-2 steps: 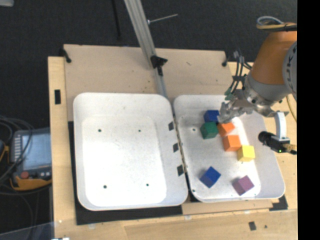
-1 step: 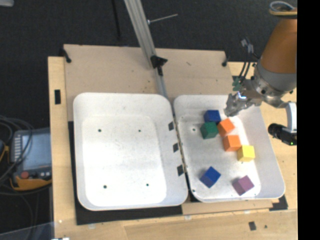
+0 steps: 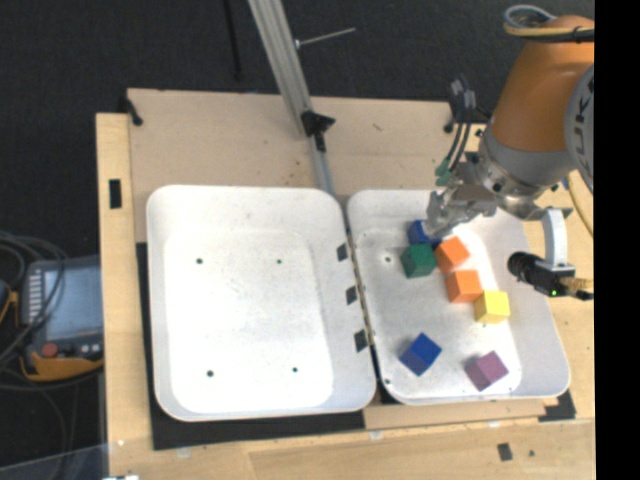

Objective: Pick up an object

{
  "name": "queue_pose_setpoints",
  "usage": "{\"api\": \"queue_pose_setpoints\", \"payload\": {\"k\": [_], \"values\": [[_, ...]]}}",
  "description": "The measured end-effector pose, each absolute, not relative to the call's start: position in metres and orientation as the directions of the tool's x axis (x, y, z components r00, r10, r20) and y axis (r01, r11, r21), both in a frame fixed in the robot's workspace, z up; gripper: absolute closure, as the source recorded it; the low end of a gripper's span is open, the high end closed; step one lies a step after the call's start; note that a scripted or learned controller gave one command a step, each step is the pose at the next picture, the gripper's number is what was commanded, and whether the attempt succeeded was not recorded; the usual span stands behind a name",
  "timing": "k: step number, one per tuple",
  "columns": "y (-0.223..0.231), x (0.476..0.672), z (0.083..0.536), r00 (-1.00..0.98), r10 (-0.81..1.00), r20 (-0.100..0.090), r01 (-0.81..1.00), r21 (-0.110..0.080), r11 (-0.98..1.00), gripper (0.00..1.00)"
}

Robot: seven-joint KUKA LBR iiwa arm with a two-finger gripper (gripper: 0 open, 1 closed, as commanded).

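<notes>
Camera view: gripper (image 3: 440,218) over blue cube (image 3: 418,232) in right bin (image 3: 540,368).
Jaws: I cannot tell.
Advice: I'd centre, avoiding green cube (image 3: 419,260).

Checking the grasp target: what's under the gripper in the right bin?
A blue block, partly covered by the gripper, beside a green block and an orange block. Anything beneath the wrist is hidden.

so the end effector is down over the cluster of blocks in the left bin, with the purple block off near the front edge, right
Not quite: the bin is wrong. The camera view shows the end effector over the cluster of blocks in the right bin, not the left bin. The purple block does sit apart near the front edge.
</notes>
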State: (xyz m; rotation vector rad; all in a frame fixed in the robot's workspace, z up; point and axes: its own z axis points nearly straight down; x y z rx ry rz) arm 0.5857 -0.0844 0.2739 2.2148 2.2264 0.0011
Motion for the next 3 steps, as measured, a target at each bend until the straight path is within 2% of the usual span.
{"api": "queue_pose_setpoints", "payload": {"k": [1,3], "values": [[-0.035,0.571,0.278,-0.006,1.000,0.001,1.000,0.001,0.006,1.00],[0.065,0.536,0.252,-0.007,1.000,0.001,1.000,-0.001,0.007,1.00]]}}
